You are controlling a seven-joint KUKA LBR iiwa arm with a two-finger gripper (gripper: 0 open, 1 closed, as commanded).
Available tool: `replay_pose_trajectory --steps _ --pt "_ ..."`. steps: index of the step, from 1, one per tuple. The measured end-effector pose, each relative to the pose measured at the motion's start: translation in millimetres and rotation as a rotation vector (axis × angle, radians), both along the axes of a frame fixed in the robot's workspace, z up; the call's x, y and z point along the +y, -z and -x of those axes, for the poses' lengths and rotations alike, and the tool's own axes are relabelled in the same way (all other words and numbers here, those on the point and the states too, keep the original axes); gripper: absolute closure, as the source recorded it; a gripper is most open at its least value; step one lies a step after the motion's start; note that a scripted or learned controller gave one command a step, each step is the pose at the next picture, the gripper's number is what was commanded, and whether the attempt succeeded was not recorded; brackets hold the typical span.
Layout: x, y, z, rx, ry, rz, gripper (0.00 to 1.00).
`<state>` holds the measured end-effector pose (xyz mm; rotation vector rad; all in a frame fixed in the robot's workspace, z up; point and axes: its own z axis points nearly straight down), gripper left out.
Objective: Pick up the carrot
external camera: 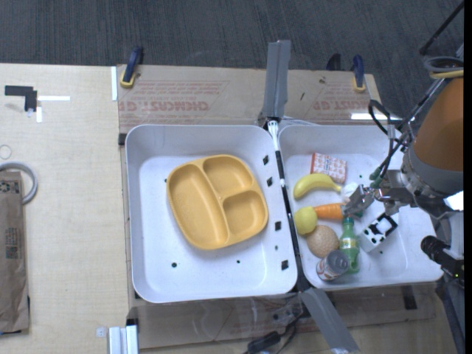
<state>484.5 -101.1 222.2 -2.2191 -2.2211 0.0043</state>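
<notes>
The orange carrot (329, 212) lies in the right bin (394, 273), between a banana above it and a brown round fruit below it, its left end against a lemon. My gripper (361, 198) hangs just to the right of the carrot's right end, low over the bin, and its fingers look slightly apart, with nothing between them. The arm's orange band (446, 124) rises at the right edge.
Packed around the carrot are a banana (317, 186), a lemon (305, 220), a brown fruit (322, 240), a green bottle (349, 245), a can (333, 265), a red-white packet (328, 167) and a black-white cube (378, 231). The left bin (147, 257) holds a yellow divided plate (217, 200).
</notes>
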Motion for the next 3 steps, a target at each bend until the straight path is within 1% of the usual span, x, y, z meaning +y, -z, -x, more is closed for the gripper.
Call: replay_pose_trajectory --steps 1,2,3 --pt "38 31 -27 0.000 -0.281 -0.001 0.00" --pt "-42 103 -45 -0.001 -0.271 -0.001 0.00" --pt "0 131 -83 -0.004 -0.502 -0.001 0.00"
